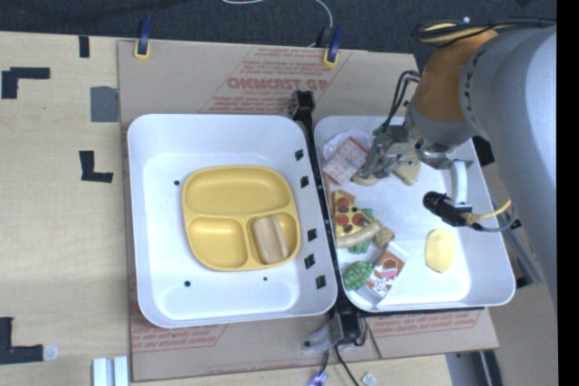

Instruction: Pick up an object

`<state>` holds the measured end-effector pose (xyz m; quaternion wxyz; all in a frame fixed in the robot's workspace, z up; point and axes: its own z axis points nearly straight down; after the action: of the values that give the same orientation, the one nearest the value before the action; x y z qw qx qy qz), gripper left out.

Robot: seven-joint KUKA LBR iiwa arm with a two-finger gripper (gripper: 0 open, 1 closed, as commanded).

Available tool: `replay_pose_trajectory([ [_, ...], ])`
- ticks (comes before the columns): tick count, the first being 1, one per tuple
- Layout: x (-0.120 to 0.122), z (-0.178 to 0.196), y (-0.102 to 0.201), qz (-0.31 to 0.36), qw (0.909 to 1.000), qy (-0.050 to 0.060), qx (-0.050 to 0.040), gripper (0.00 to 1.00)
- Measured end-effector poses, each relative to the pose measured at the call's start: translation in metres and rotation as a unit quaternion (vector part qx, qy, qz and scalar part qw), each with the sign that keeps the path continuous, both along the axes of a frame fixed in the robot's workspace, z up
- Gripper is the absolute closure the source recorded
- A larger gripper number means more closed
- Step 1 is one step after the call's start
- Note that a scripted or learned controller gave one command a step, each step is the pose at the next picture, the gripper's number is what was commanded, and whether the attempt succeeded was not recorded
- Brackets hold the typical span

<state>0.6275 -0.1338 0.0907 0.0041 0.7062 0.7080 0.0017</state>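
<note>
Gripper, its grip state impossible to tell, sits low over the wrapped packet near the right bin's far left corner, where crowding could spoil any pick.

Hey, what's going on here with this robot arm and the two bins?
The arm's gripper is down in the right bin, near its far left corner by a small packet. Nothing shows between its fingers. A toy pizza slice and a yellow piece lie nearer the front. The left bin holds a yellow divided plate with a bread roll.
</note>
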Motion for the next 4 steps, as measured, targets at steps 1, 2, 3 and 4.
replay_pose_trajectory([
  [1, 0.036, 0.067, -0.026, 0.0, 1.0, 0.002, 0.0006, 0.0],
  [2, 0.014, -0.005, -0.045, -0.001, 1.0, 0.002, 0.0011, 0.0],
  [3, 0.039, -0.004, -0.037, 0.0, 0.9999, 0.013, 0.0024, 0.0],
  [4, 0.019, 0.083, -0.078, -0.001, 1.0, 0.005, 0.0015, 0.0],
])
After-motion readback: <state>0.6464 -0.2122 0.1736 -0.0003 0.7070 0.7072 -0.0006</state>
